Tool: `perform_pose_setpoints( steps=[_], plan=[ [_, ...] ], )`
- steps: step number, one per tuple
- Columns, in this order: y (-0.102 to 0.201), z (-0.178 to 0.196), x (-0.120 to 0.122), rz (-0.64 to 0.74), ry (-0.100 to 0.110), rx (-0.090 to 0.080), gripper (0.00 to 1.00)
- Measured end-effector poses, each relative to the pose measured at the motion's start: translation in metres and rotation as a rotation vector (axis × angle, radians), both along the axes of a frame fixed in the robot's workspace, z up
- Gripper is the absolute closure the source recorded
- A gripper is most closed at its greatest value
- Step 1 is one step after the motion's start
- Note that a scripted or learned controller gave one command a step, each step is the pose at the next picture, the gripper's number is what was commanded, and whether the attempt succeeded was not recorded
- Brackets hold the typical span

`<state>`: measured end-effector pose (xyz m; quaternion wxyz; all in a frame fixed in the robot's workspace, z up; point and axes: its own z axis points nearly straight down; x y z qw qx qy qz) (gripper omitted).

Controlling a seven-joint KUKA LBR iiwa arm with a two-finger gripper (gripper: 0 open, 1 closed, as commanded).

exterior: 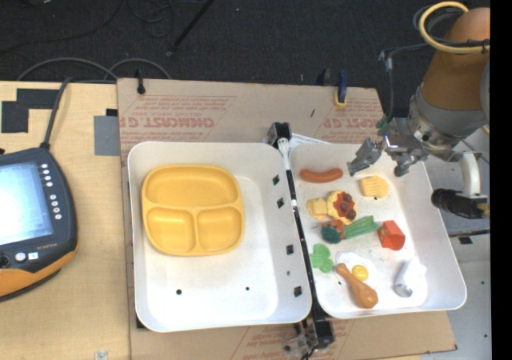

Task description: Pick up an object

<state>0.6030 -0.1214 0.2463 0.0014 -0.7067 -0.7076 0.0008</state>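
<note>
Hovering over the far edge of the right bin (448,270), the gripper (384,155) has its jaws spread open with nothing between them. Just near of it lie a sausage (321,175) and a yellow wedge (374,186) (neither touching the fingers), with more toy food crowded toward the near side. A yellow divided tray (193,210) sits in the left bin (160,302).

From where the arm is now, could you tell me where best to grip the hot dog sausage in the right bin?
Probably across the middle of the sausage, coming straight down. It lies flat and lengthwise left to right, apart from the other toys, so closing across its narrow width looks easiest.
</note>
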Motion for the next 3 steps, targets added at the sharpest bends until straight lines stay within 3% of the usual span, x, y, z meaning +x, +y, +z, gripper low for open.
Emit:
perform_pose_setpoints(
  steps=[1, 2, 3],
  plan=[
    [0.024, -0.163, -0.044, 0.0, 0.001, -0.003, 0.0],
    [0.021, -0.145, -0.04, -0.007, -0.005, 0.0, 1.0],
    [0.096, 0.012, -0.027, 0.008, -0.018, 0.002, 1.0]
  ],
)
